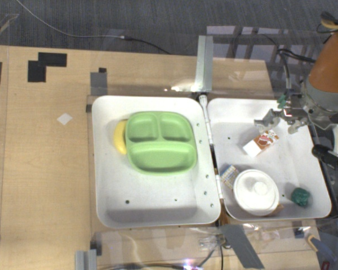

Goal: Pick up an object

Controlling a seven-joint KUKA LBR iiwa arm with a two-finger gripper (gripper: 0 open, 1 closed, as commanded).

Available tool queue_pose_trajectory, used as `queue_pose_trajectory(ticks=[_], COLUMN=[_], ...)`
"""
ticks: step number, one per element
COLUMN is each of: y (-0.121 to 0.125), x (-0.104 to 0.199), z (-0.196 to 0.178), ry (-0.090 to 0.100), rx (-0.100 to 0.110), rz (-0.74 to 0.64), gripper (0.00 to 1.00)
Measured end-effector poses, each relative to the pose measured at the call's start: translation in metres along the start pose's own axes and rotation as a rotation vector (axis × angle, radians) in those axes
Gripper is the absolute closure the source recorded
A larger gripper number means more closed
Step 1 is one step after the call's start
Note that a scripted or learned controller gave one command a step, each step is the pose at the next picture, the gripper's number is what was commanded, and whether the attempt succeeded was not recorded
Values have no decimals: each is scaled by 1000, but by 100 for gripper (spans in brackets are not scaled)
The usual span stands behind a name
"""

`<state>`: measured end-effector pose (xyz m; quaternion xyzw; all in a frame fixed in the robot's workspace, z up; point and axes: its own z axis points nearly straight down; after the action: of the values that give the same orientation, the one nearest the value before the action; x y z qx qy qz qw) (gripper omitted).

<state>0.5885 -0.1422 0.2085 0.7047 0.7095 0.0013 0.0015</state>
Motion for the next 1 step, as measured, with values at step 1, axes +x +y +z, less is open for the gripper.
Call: queue_pose_trajectory(ticks=[1], y=[0], x=[12], z=[86], ry=[-4], rx=[-20], rz=[55], gripper=[0])
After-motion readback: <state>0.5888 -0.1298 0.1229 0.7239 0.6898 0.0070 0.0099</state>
